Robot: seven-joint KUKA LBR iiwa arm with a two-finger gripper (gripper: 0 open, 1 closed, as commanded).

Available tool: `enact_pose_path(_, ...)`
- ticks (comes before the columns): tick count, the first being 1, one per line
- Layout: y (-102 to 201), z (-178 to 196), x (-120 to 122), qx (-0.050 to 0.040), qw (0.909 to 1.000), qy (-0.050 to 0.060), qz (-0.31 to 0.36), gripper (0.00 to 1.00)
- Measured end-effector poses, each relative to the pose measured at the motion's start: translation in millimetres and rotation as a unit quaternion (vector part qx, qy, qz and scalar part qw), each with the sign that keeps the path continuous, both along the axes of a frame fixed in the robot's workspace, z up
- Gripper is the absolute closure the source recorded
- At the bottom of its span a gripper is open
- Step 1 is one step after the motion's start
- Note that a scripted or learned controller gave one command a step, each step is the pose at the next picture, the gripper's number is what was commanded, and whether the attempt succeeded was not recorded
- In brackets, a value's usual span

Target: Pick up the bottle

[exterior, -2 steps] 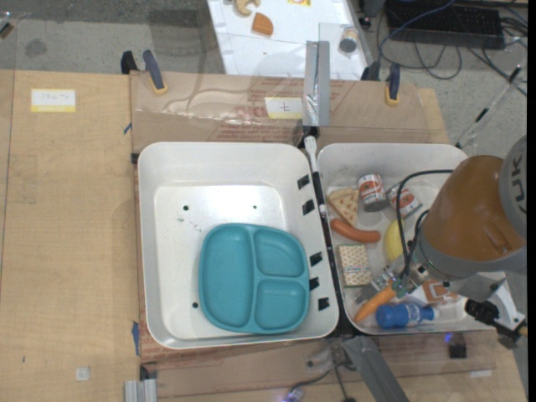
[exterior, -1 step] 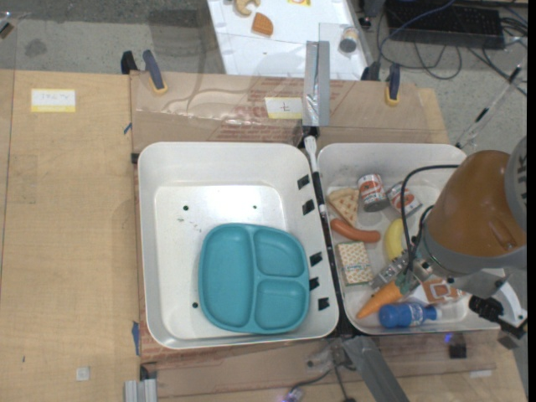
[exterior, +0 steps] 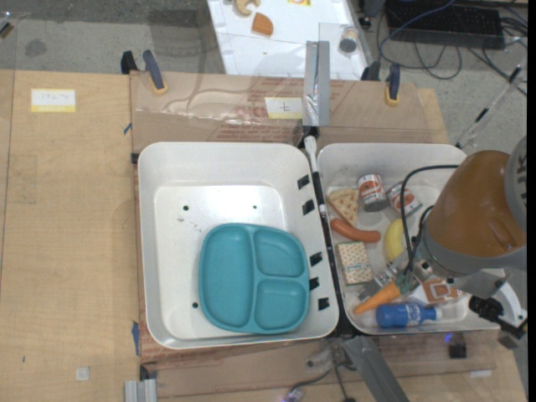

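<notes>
One two-finger gripper (exterior: 409,276) hovering, approaching; jaw spread impossible to tell. Lying just below the jaws: small blue plastic bottle (exterior: 405,314), beside orange carrot (exterior: 377,297). Needing descent next.

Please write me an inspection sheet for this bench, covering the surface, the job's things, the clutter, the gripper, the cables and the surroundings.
Surface: two shallow white bins side by side, left bin and right bin, on a brown board.
Job's things: blue bottle lying on its side near the right bin's front wall.
Clutter: teal divided plate in the left bin; in the right bin a can, sausage, cracker, carrot and a yellow fruit.
Gripper: hidden under the orange wrist band above the right bin; state unclear.
Cables: black cable looping over the right bin.
Surroundings: clamps on the board's far edge; keyboard behind.
</notes>
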State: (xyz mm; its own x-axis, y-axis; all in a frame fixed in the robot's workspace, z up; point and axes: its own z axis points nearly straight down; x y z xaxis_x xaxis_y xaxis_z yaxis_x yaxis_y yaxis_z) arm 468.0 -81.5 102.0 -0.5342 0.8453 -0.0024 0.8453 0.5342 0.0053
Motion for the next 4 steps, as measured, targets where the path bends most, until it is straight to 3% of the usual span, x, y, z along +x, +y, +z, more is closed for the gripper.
enact_pose_path(1, -31.3, 23.5, -1.2, -0.0002, 0.9675, 0.002, -0.253, 0.0)
enact_pose_path(2, -25.1, -10.0, -1.0, 0.0002, 0.991, 0.002, -0.134, 0.0)
enact_pose_path(3, 11.6, -10.6, -0.7, -0.0001, 0.9974, 0.002, -0.071, 0.0)
enact_pose_path(4, -20.5, 75.5, -0.8, 0.0, 0.9706, 0.002, -0.241, 0.0)
